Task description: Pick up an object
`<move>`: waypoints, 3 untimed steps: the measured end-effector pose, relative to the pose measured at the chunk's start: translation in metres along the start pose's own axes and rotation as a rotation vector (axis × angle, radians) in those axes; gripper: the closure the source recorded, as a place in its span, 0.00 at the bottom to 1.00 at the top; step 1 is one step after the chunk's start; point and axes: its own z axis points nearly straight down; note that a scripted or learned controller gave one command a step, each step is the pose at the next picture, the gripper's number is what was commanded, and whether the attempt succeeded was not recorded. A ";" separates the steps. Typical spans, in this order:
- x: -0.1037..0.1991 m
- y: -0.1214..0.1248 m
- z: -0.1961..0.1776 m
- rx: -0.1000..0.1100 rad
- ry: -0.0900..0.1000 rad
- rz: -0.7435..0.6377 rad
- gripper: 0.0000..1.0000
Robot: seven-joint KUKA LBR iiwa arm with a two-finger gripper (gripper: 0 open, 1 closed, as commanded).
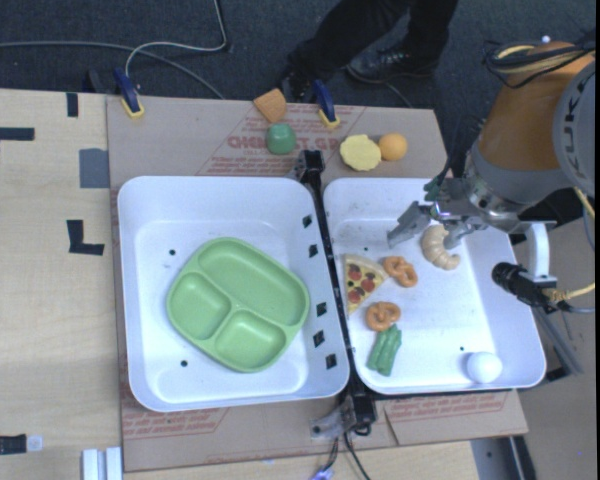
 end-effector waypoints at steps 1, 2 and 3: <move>-0.035 0.015 0.076 0.002 0.000 0.001 0.00; -0.044 0.027 0.137 -0.009 -0.004 0.001 0.00; -0.001 0.091 0.145 0.047 -0.005 -0.007 0.00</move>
